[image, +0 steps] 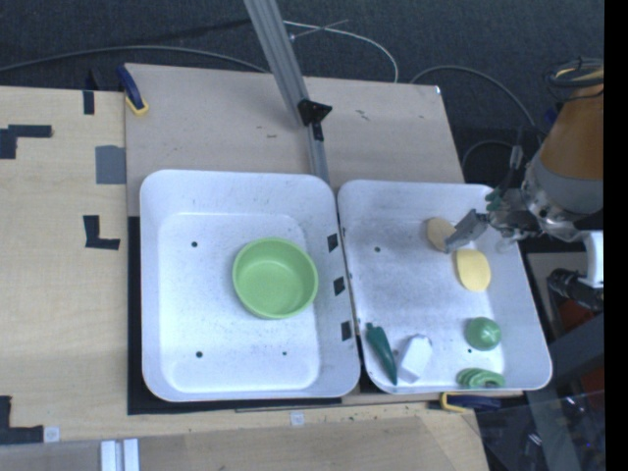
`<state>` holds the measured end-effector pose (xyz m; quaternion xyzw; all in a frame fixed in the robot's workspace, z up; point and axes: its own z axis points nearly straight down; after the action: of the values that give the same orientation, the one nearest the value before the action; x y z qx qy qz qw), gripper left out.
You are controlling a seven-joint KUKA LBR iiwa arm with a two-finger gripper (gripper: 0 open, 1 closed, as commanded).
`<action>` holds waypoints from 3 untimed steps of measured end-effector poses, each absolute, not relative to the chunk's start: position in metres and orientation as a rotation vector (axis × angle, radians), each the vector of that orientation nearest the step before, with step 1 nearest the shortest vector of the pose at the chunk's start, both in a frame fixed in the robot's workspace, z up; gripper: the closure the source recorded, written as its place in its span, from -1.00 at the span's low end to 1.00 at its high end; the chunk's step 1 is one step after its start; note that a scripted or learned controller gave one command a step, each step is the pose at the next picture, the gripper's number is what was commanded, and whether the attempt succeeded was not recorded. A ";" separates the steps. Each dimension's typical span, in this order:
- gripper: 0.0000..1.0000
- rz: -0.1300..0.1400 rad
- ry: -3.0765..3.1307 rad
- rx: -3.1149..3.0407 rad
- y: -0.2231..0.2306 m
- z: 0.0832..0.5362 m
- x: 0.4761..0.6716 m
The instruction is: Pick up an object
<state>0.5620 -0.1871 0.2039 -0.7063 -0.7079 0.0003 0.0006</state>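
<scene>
Now the gripper [469, 230], whose state I cannot tell, sits in the right bin [392, 292], touching the tan object [438, 231] at its left.

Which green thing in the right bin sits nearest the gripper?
The round green ball, just below the yellow piece; the other green items lie farther from the gripper, along the bin's bottom edge.

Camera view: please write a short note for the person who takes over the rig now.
Pincer: low over the right bin, beside the tan object; open or shut is unclear, nothing seen held.
Right bin: tan object, yellow object, green ball, green ring piece, white block, dark green piece.
Left bin: green bowl.
Done: nothing lifted.
Left: grasp and lift one object.
</scene>
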 end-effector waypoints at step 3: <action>-1.00 0.007 -2.219 -2.217 -0.194 0.093 0.553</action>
<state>0.5531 -0.1936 0.0931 -0.7067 -0.7075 0.0021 0.0026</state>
